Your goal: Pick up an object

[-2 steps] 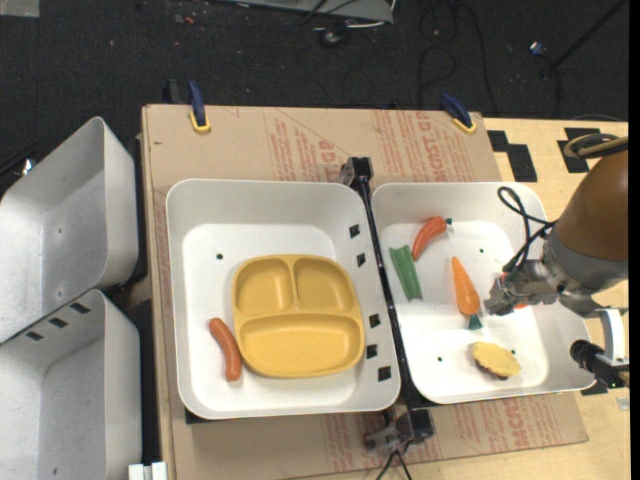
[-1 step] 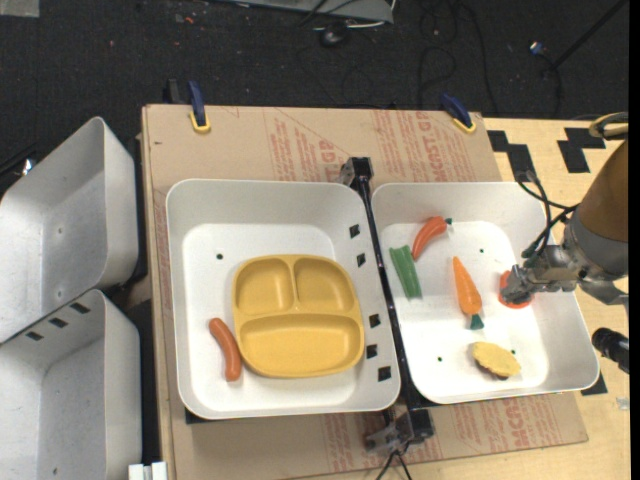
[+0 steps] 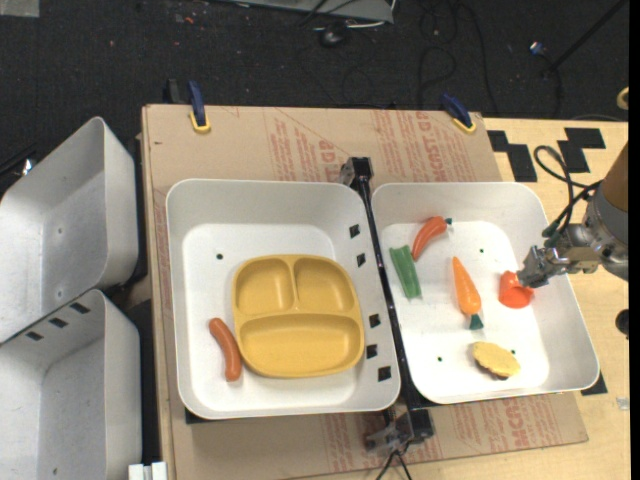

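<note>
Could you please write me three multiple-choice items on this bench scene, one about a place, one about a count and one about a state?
1. Where does the yellow divided tray lie?
A. In the left bin
B. In the right bin
C. On the bare bench

2. How many toy food items lie in the right bin?
A. Two
B. Five
C. Eight

3. How does the gripper stand to the red item?
A. Far off, above the left bin
B. Right at the red item, by the right bin's right side
C. Resting on the tray

Answers:
1. A: the tray sits in the left bin, with a sausage beside it.
2. B: a chilli, a green piece, a carrot, the red item and a yellow piece.
3. B: the gripper meets the red item's upper right edge.
</note>
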`<move>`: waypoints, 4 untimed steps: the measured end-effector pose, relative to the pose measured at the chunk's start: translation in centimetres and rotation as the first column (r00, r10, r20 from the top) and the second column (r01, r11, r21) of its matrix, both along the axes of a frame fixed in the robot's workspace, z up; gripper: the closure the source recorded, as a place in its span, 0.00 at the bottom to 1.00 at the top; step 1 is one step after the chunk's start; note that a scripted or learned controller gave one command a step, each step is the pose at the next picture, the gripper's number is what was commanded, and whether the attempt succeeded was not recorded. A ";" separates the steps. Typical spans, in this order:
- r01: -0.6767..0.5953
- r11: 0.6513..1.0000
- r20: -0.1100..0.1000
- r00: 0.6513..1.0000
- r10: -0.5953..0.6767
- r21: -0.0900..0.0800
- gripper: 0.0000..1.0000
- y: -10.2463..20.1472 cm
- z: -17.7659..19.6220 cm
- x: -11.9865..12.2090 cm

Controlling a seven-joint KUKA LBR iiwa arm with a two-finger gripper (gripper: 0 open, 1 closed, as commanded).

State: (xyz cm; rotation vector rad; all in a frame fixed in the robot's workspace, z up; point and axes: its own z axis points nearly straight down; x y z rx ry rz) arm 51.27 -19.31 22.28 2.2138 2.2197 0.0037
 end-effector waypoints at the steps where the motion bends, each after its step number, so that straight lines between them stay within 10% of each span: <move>1: -0.004 1.000 -0.006 1.000 0.004 0.004 1.00 5.7 1.1 -0.2; 4: -0.006 1.000 -0.004 1.000 0.006 0.004 1.00 21.0 0.8 -0.8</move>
